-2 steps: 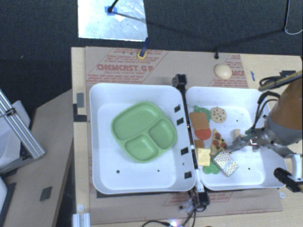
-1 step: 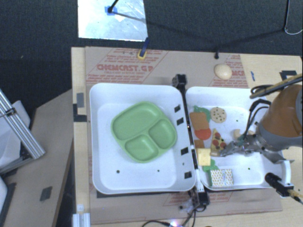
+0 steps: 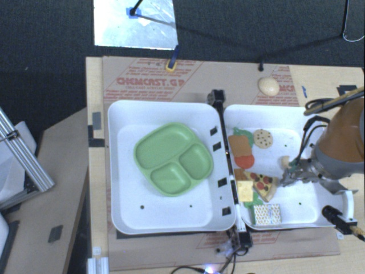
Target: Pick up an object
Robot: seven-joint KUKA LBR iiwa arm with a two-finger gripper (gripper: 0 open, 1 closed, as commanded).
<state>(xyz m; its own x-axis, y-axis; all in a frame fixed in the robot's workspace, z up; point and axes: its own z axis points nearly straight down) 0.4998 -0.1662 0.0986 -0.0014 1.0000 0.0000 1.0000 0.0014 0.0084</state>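
Observation:
The right bin [image 3: 302,124] holds several toy foods. A speckled cookie [image 3: 262,138] lies near its back, left of it a brown bread slice [image 3: 240,146] on a green leaf [image 3: 245,134], and below that a red tomato slice [image 3: 244,161]. Further forward lie a pizza slice [image 3: 263,184], a yellow cheese square [image 3: 244,190] and a patterned white cracker [image 3: 267,214]. My gripper [image 3: 285,176] is low in this bin, just right of the pizza slice, pointing left at it. A small beige piece [image 3: 283,161] sits just behind the gripper.
The left bin [image 3: 122,210] carries a green divided plate [image 3: 174,158]. A black divider [image 3: 223,153] runs between the bins. A beige egg-shaped object [image 3: 268,85] rests on the cardboard behind the right bin. The arm's orange band [image 3: 345,136] and cables hang over that bin's right side.

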